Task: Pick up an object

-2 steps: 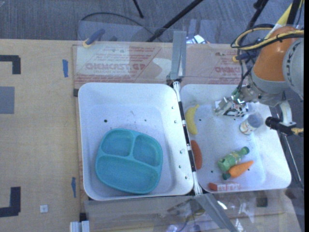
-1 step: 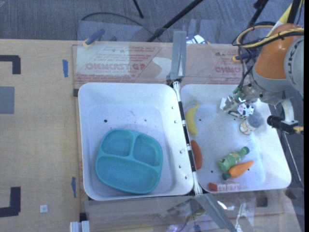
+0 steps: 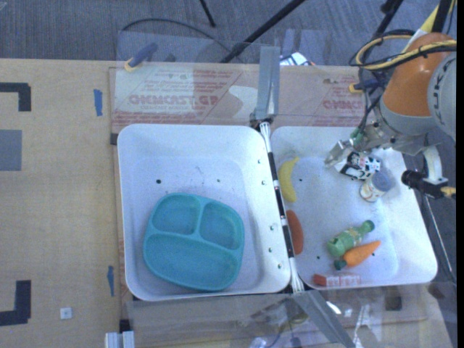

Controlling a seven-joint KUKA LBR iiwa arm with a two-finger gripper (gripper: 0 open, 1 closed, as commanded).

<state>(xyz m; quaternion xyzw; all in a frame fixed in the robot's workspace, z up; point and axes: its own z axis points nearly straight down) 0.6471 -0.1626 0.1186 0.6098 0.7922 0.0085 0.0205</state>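
Nearest the camera, along the near rim of the right bin (image 3: 424, 263), lies a small red and white piece (image 3: 335, 280) that I cannot make out clearly. Just beyond it sits a carrot (image 3: 362, 253), orange, pointing to the right, with a green bottle (image 3: 347, 239) lying close against its far side, the two touching or nearly so. Over in the left bin (image 3: 138, 151), a teal divided plate (image 3: 193, 241) with three compartments rests on the floor toward the near left corner.

Against the left wall of the right bin, a red sausage-shaped toy (image 3: 293, 231) lies lengthwise beside the divider, and a little farther along that same wall a yellow banana (image 3: 288, 178) curves away from me. Both are well apart from my hand.

Farther back and to the right, my gripper (image 3: 351, 158) is down inside the right bin near its far right corner. It hovers over a small black and white object (image 3: 360, 167), with a round bluish disc (image 3: 382, 180) and a pale ring-like thing (image 3: 368, 193) just beside that. Whether my fingers are released or clenched I cannot tell, since cables and the wrist crowd that spot. My arm (image 3: 415, 89), with its orange band, rises behind toward the right edge.

Beyond both bins lies a clear plastic sheet with red lettering (image 3: 188, 96) on the wooden bench (image 3: 51, 216).
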